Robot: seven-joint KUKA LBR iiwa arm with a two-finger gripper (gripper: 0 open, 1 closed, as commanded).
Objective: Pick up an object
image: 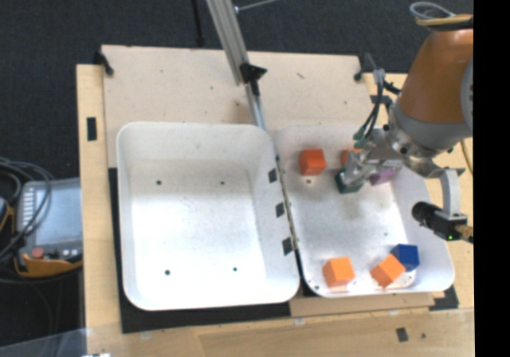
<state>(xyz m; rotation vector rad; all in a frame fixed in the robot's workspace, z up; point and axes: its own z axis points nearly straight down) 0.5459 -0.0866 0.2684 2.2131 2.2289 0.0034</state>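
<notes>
The gripper sits low in the right bin, just right of a red block; whether its pincer is open or closed, I cannot tell. Two orange blocks and a blue block lie near.

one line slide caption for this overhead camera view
KUKA arm's gripper low in the right bin among orange and blue blocks.

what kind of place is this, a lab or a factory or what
Most likely a robotics lab test bench. A wooden bench bears two shallow white bins, small coloured blocks lie in the right one, and the grey and orange arm's claw reaches in over them. Dark carpet surrounds it.
</notes>
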